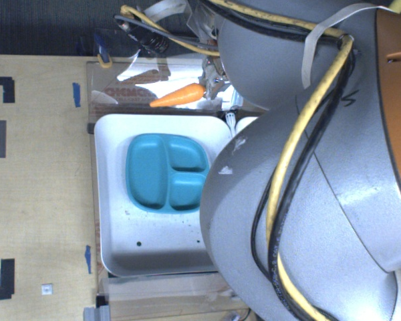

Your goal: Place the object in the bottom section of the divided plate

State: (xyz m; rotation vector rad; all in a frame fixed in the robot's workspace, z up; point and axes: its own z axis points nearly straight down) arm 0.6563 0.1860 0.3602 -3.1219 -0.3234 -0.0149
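Observation:
An orange carrot point(179, 95) lies level over the far bin point(120, 89), just beyond the rim of the near white bin point(113, 199). My gripper point(211, 89) is at the carrot's thick right end, and its metal fingers point(214, 80) are shut on that end. The blue divided plate point(144, 172) rests in the near bin, below and slightly left of the carrot. It has one large section on the left and two small ones on the right. The arm hides the right part of both bins.
The big grey arm point(307, 179) with its yellow cable point(301, 146) fills the right half of the view and overhangs the near bin's right side. Tan bench surface point(40, 179) with black and blue tape marks lies to the left of the bins.

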